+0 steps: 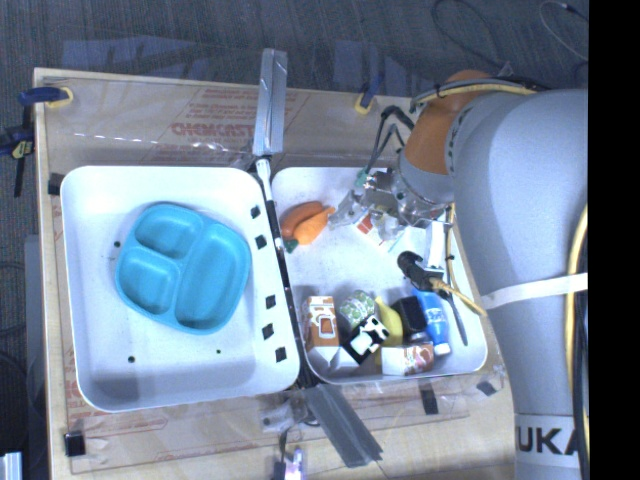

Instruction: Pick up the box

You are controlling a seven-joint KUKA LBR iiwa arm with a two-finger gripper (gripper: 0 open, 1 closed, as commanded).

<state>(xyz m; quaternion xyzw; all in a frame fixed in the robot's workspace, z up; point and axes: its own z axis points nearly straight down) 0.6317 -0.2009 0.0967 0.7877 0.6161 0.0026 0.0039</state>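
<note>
Landmark: the divider (272, 268) between the two bins.

Gripper (375, 213) low in the right bin (330, 183), near its far wall and a little way right of the divider. Something small, red and white, sits at its tip; whether it is gripped I cannot tell, nor how wide the tool stands.

Box (321, 320) (small orange and white carton) lies just right of the divider, at the near end, packed against other clutter, likely slid there together.

Carrot (305, 221) lies just beside the divider, further back. Blue sectioned plate (183, 266) lies left of the divider.

Judgement: the tool is well apart from the box, so the pick is not begun.
</note>
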